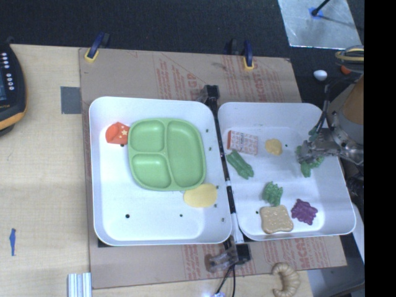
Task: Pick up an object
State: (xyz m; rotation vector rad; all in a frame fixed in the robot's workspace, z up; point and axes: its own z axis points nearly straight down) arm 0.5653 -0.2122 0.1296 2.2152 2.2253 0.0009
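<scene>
**Workbench surroundings seen from above**

A pale wooden bench [37,190] fills the lower left. A brown cardboard sheet [185,73] with red printing lies on the bench, held along its far edge by a yellow clamp [94,48] and a blue-and-yellow clamp [247,55]. Beyond the cardboard, dark carpeted floor [154,11] stretches away. A pale grey patch [315,14] lies on the floor, far right of the cardboard.

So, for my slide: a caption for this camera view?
Gripper at a green toy in the right bin; green plate in the left bin.
</scene>
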